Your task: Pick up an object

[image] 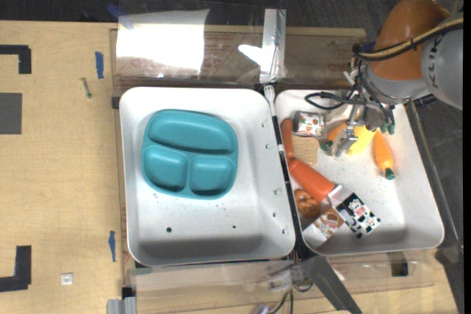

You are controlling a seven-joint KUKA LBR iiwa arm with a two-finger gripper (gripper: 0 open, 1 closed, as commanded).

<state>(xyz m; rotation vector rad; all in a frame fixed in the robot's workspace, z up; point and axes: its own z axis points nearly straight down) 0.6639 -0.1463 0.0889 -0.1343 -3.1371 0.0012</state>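
My gripper (346, 142) reaches down into the upper middle of the right bin (419, 209), coming in from the right. It is right over a yellow object (360, 141) and a small orange piece (335, 133), and it hides part of both. A carrot (383, 153) lies just right of it. To its left sit a small printed can (310, 125) and a tan cracker-like square (306, 151). Lower down lie an orange bottle (312, 179), a brown item (306, 203) and a cow-patterned carton (354, 215).
The left bin (140, 224) holds a teal divided plate (190, 152). A clear plastic sheet (191, 48) stands behind the bins. The grey arm with its orange band (405, 33) and cables hangs over the right bin's top right corner.
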